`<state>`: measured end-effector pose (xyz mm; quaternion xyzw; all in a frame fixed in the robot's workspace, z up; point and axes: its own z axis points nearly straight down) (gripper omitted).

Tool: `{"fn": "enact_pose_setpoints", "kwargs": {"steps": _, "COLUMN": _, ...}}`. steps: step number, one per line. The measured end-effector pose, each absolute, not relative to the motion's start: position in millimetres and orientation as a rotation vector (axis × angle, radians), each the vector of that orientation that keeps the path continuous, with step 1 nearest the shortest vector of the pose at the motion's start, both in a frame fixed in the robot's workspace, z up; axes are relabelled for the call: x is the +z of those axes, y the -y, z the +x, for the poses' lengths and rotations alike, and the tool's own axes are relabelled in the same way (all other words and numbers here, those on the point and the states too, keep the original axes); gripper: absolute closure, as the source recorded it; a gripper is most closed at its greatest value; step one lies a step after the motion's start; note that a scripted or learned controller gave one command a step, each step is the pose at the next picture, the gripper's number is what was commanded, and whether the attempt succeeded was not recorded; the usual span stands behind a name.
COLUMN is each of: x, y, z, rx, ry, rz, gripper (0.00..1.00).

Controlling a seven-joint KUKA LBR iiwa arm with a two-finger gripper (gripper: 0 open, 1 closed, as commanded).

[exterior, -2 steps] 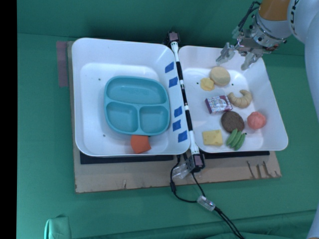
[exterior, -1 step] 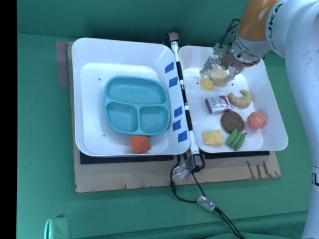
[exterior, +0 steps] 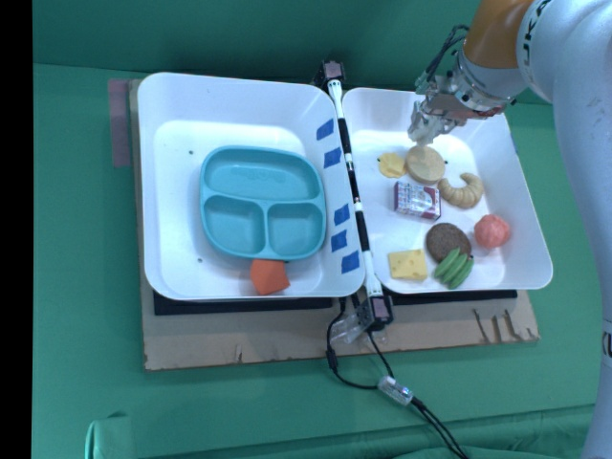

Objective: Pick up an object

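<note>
your claw [exterior: 422,139] hung just above the round cracker [exterior: 426,164], grip state unclear to me, nothing lifted yet.

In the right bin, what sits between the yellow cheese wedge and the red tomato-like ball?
In the camera view, the round brown patty and the green bean pods lie between the yellow cheese wedge and the red ball.

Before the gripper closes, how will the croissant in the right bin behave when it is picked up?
The croissant looks like a moulded toy, so probably stiff and light. Its curved, tapering shape may slip from two fingers unless gripped across the thick middle. It lies beside the round bun under the gripper, so a push could nudge that too.
</note>
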<state>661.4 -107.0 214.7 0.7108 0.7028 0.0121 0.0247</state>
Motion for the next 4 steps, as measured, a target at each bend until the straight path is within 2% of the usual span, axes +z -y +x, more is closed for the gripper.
{"fn": "enact_pose_setpoints", "kwargs": {"steps": 1, "x": 215, "y": 107, "z": 661.3, "rx": 0.037, "ry": -2.174, "rz": 2.199, "gripper": 0.00}}
{"fn": "enact_pose_setpoints", "kwargs": {"steps": 2, "x": 190, "y": 98, "z": 701.2, "rx": -0.011, "ry": -2.217, "rz": 2.222, "gripper": 0.00}}
{"fn": "enact_pose_setpoints", "kwargs": {"steps": 4, "x": 188, "y": 98, "z": 700.7, "rx": -0.013, "ry": -2.217, "rz": 2.224, "gripper": 0.00}}
